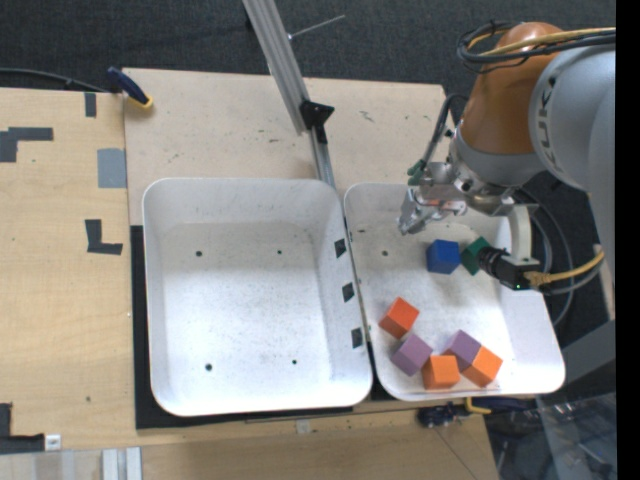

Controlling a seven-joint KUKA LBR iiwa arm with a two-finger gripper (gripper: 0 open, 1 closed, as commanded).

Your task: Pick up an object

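Over the right bin's (520,328) far edge, the pincer (420,218) hangs near a blue cube (442,257), its opening impossible to tell, nothing visibly held.

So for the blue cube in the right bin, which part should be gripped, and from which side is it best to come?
Grip the blue cube across its near and far faces, coming straight down from above. Its top is flat and open. A green block sits close on its right side, so closing across left and right looks tighter. The tool is above and to the left of it.
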